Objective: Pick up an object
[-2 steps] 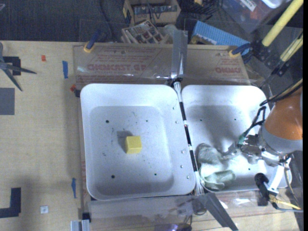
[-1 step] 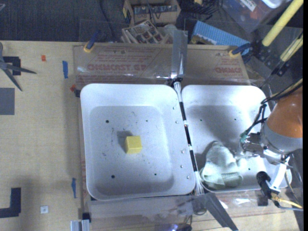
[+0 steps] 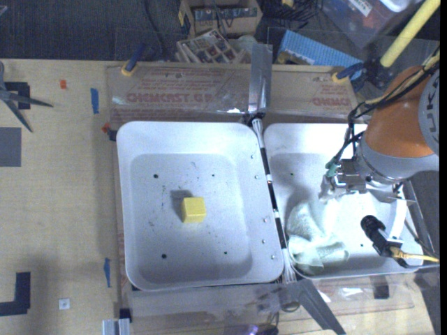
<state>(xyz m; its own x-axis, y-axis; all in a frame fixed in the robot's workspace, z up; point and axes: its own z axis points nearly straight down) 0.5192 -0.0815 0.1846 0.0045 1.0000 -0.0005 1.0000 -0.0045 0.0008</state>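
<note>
Yellow block (image 3: 194,209): mid left bin (image 3: 140,257), alone | gripper (image 3: 334,185): over right bin (image 3: 293,142), half-hidden by wrist; open or clenched, cannot tell | pale crumpled cloth (image 3: 311,237): right bin's near-left corner, shape unclear

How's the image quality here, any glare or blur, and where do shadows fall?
Camera view: soft overall and a bit grainy; the yellow block casts a short shadow up-left; the right bin is washed out, so the pale crumpled cloth barely stands out against it.
</note>
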